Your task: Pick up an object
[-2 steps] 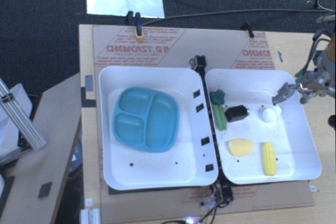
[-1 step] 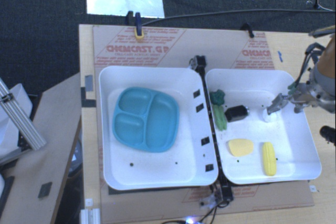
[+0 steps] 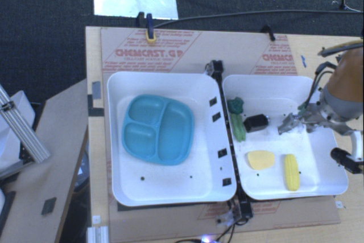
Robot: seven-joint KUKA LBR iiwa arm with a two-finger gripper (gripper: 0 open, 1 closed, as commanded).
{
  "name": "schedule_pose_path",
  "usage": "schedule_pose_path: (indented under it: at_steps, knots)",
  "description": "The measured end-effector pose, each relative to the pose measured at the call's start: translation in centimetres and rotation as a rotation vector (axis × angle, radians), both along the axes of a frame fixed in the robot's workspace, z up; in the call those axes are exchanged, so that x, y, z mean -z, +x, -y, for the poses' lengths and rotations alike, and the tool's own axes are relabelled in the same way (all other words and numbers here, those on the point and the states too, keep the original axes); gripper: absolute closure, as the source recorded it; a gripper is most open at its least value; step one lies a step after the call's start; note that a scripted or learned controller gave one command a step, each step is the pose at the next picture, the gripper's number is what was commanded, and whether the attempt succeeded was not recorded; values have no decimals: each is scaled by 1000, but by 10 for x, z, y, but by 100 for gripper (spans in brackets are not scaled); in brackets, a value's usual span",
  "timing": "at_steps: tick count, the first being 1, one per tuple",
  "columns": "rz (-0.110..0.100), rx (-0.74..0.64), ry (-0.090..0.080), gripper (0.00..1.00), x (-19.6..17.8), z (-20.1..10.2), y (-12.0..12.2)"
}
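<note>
The right bin (image 3: 327,182) holds several objects. A green vegetable-shaped toy (image 3: 237,120) lies along its left wall, and a small black block (image 3: 256,122) sits just right of it. Nearer the front are a flat yellow piece (image 3: 260,160) and a yellow corn cob (image 3: 292,172). My gripper (image 3: 288,124) reaches in from the right, over the middle of this bin. It is a short way right of the black block and above the corn cob in the view. Nothing shows in its grasp.
The left bin (image 3: 122,179) bears a blue divided plate (image 3: 157,129). A black divider with clips (image 3: 223,135) runs between the bins. The arm's orange band (image 3: 347,79) and wrist stand over the right bin's right wall. A cable crosses the bench behind the bins.
</note>
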State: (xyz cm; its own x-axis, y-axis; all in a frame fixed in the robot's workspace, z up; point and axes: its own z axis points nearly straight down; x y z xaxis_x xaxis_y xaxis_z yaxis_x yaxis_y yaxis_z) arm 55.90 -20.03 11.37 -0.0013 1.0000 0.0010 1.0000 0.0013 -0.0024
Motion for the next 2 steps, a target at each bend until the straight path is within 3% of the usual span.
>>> schedule_pose_path:
  at_steps: [1,2]
  knots:
    - [6,0,-2,100,-14,1,1]
    - [9,2,-3,100,-71,2,-7]
